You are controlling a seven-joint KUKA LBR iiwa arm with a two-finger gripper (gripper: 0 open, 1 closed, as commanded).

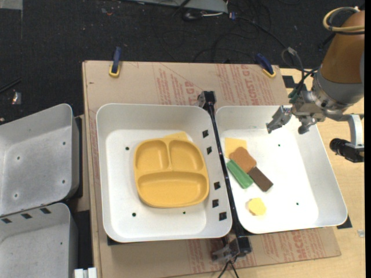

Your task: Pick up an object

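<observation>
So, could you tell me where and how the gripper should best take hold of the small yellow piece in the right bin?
Probably straight from above, fingers closing across the middle of the small yellow piece. It lies flat on the right bin floor, apart from the green piece and brown piece, leaving room on every side. The gripper hovers near the far wall.

bins (156,116): smooth white plastic; tray (171,173): glossy yellow plastic; bench board (174,83): matt printed cardboard

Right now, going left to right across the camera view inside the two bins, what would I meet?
Yellow divided plastic tray → green oblong block → small yellow lump → gripper over the right white bin.
</observation>
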